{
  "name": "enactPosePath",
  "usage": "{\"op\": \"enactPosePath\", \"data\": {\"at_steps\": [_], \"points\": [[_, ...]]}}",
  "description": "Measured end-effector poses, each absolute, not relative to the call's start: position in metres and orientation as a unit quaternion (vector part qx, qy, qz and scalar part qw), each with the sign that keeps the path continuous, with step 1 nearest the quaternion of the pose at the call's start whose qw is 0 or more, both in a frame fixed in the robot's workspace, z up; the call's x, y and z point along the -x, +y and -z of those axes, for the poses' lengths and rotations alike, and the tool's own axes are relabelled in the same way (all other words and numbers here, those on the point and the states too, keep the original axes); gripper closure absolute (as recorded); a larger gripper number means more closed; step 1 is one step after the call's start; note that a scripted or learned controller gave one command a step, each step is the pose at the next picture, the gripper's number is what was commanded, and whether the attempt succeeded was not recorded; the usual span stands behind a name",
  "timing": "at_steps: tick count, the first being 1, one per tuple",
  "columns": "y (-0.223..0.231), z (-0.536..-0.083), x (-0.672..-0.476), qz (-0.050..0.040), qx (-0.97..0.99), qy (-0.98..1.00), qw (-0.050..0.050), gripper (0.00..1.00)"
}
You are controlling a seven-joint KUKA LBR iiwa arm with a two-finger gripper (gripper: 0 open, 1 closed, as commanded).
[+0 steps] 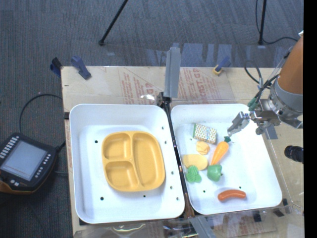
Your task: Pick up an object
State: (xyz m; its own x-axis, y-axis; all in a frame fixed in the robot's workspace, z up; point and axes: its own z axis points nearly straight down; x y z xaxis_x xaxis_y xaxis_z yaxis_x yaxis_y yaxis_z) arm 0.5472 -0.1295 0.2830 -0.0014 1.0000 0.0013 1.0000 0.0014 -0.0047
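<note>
My gripper point(250, 131) hangs over the upper right part of the right bin point(257, 182), open, with nothing between its fingers. Its left fingertip point(231, 131) is just above the green top of an orange carrot point(219, 153). Lying near the carrot are a patterned cracker block point(205, 133), a small yellow piece point(202, 148), a larger yellow piece point(194, 161), a green broccoli point(193, 174), a green pepper point(214, 172) and an orange sausage point(232, 195).
The left bin point(84, 182) holds a yellow divided plate point(133, 161). A grey upright post point(172, 76) stands behind the seam between the bins. Clamps sit on the bench's back edge, and a pendant point(22, 160) lies on the floor at left.
</note>
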Motion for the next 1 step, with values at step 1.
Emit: {"op": "enactPosePath", "data": {"at_steps": [1], "points": [[-0.1091, -0.1616, -0.5697, -0.0049, 0.698, -0.716, 0.008, 0.0]]}}
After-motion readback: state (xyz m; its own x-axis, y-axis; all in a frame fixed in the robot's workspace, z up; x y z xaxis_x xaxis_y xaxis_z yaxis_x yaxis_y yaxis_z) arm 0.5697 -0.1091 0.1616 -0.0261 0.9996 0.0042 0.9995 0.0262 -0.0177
